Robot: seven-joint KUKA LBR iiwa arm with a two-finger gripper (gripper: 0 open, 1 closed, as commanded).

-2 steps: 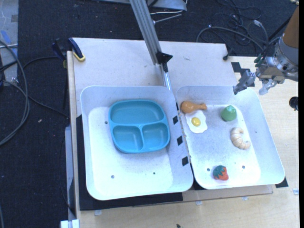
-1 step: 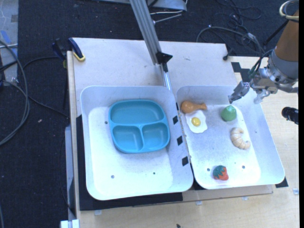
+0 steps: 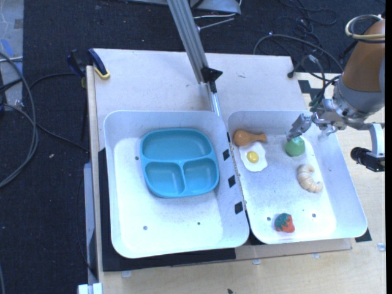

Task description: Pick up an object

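A robotics lab is showing here: loose black cables (image 3: pixel 288 38) are trailing over dark carpet beyond the end effector (image 3: pixel 301 127), an aluminium rail (image 3: pixel 187 29) is slanting up to its left, and a plywood desk (image 3: pixel 159 78) is carrying two white bins (image 3: pixel 122 164).

We noted a pale bench (image 3: pixel 159 81) carrying two shallow white bins side by side: the left bin (image 3: pixel 122 225) and the right bin (image 3: pixel 343 207), edges touching. A yellow-and-blue clamp (image 3: pixel 98 64) sat at its far left corner.
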